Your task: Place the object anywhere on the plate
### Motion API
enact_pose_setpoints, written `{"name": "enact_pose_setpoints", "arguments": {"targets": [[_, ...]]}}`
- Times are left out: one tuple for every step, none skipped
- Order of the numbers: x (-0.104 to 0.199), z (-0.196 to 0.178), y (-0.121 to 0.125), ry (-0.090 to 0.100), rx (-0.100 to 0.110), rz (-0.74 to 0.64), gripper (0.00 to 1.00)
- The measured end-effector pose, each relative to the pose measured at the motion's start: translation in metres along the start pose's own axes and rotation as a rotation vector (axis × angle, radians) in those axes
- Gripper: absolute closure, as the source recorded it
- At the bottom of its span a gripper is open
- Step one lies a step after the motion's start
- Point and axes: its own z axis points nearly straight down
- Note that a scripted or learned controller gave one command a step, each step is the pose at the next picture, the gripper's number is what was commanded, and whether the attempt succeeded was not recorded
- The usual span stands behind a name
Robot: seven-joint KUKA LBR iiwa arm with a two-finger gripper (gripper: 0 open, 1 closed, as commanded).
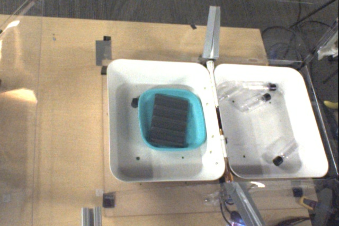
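Where the left bin holds it, the teal plate sits roughly in the middle of the floor, its rounded-square rim apart from the bin walls on all sides; the dark grey block, the task's object, lies flat on the plate, its ribbed top facing up and its long side running from the plate's far edge to its near edge; the block covers most of the plate's middle, leaving a band of teal bare all round, widest on the side toward the right bin. A small black piece sits just beside the plate's far left corner, on the bin floor; whether it touches the rim is too small to tell. Right of the plate, past the seam where the two bins meet, two clear tubes lie near each other; the farther tube and the nearer tube both have black caps pointing away from the plate. A third clear tube, also black-capped, lies well apart from the plate, toward the right bin's near right corner. Beyond the plate, a grey metal post stands at the seam's far end, on the wooden bench. Whether the gripper is open, closed or gripping anything cannot be told from this view.
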Motion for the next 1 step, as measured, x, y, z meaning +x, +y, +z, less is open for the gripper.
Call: {"name": "enact_pose_setpoints", "arguments": {"targets": [[-0.0092,0.0017,0.0177,-0.002,0.003,0.104,0.00]]}}
